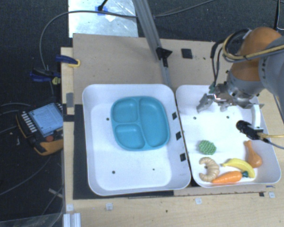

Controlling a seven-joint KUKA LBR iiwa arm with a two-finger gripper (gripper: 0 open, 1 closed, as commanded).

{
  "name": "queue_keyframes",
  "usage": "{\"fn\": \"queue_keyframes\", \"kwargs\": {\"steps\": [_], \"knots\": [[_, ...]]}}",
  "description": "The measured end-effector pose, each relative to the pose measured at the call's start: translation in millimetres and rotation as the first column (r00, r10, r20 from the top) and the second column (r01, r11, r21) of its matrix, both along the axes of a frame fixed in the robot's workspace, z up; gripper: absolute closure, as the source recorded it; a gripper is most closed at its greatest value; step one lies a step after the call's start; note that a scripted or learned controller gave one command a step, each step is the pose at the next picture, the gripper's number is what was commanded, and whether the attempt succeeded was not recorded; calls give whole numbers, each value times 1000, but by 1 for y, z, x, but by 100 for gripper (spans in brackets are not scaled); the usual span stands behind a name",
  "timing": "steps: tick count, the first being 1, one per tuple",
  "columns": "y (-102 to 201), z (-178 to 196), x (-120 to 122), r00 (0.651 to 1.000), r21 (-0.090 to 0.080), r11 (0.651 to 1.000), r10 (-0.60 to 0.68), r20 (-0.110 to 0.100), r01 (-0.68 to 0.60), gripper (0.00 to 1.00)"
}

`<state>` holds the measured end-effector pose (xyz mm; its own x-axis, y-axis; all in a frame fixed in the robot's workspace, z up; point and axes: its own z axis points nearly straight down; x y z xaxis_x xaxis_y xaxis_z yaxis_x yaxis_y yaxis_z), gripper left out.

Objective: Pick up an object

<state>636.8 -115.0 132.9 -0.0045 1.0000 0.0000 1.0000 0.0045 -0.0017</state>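
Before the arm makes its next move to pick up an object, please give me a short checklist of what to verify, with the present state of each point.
1. Objects available in the right bin: ok. The green ball, croissant, carrot, banana and drumstick lie near its front edge.
2. Gripper over the right bin: ok, above its rear part.
3. Gripper above a target: not ok; the objects lie apart from it, toward the front.
4. Object between the fingers: not ok, nothing is held.
5. Finger opening: cannot tell.
6. Blue tray out of the way: ok, it sits in the left bin.
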Motion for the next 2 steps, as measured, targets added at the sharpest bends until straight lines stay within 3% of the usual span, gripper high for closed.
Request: {"fn": "queue_keyframes", "kwargs": {"steps": [1,2], "knots": [[-1,14,1,1000,-1,1000,1,6,-1,100],[0,61,-5,1000,-1,1000,-1,8,1,100]]}}
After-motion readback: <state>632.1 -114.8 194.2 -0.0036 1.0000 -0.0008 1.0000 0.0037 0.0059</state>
